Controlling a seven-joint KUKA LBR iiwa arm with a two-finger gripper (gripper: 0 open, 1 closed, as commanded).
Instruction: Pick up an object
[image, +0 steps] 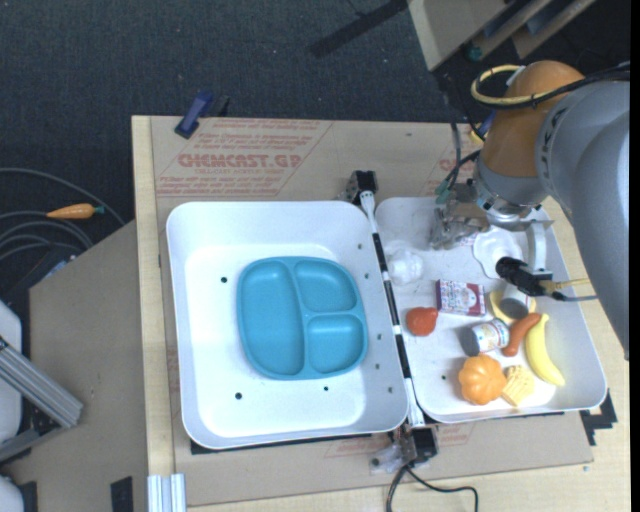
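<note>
nearest the camera, at the front of the desk (300, 140), sit the front rims of the two white bins. the left bin (200, 400) carries a blue divided plate (300, 315). the right bin (580, 385) holds the clutter.

the gripper (455, 222) hangs over the far left corner of the right bin, under the orange band of the arm (530, 120). whether the fingers are open or closed i cannot tell, as they blur into the hardware around them, and nothing shows between them.

everything pickable lies toward the camera from the fingers. a crumpled bit of clear plastic (405, 265) is closest, just in front and to the left. farther front are a small red-and-white packet (459, 297) and a red tomato-like piece (422, 320). farthest off, at the front right, lie a banana (545, 350), a small jar (485, 337), an orange pumpkin-like toy (481, 380) and a yellow cracker-like piece (518, 383).

the banana looks the likeliest target. it probably is light, smooth plastic, stiff and a little slippery, so a grip across its middle should suit best. its long axis runs from far to near, curving, and its far end leans left toward the jar.
</note>
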